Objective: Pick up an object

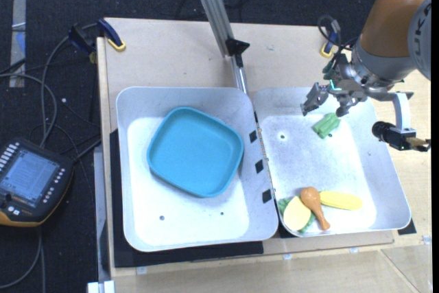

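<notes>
The green object (326, 125) lies near the back of the right bin (384, 178), just below the claw (328, 102), whose fingers are spread and empty. Descend straight, straddle its narrow width, and close only once low.

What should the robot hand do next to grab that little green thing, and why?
Probably go straight down a little, then close. The gripper hangs open over the back of the right white bin, and the small green block lies just below its fingers, not yet between them. Nothing else is near it, so a short drop looks safe.
</notes>
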Robot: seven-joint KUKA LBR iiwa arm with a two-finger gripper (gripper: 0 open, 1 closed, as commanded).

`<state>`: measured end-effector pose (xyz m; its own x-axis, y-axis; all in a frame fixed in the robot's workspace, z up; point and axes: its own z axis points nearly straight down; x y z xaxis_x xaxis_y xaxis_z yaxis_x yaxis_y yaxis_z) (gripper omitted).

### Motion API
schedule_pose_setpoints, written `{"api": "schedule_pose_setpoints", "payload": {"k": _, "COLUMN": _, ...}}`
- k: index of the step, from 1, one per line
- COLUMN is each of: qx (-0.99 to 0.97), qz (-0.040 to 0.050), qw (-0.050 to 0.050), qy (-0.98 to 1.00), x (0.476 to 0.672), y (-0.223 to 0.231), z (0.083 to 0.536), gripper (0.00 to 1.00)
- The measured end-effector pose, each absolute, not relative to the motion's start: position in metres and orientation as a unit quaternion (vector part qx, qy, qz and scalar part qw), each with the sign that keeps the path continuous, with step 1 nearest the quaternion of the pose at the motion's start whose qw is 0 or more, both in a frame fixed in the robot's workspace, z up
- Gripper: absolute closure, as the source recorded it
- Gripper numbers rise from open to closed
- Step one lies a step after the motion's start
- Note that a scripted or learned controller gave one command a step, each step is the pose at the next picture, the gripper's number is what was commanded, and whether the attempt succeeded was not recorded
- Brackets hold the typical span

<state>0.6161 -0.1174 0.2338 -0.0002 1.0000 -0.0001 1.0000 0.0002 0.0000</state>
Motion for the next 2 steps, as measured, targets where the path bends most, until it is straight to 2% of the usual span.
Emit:
{"api": "schedule_pose_setpoints", "payload": {"k": 1, "qx": 0.707, "qz": -0.0001, "qw": 0.0, "qy": 0.707, "x": 0.616, "y": -0.117, "z": 0.234, "gripper": 0.0}}
{"api": "schedule_pose_setpoints", "payload": {"k": 2, "qx": 0.707, "qz": -0.0015, "qw": -0.002, "qy": 0.707, "x": 0.624, "y": -0.114, "z": 0.178, "gripper": 0.0}}
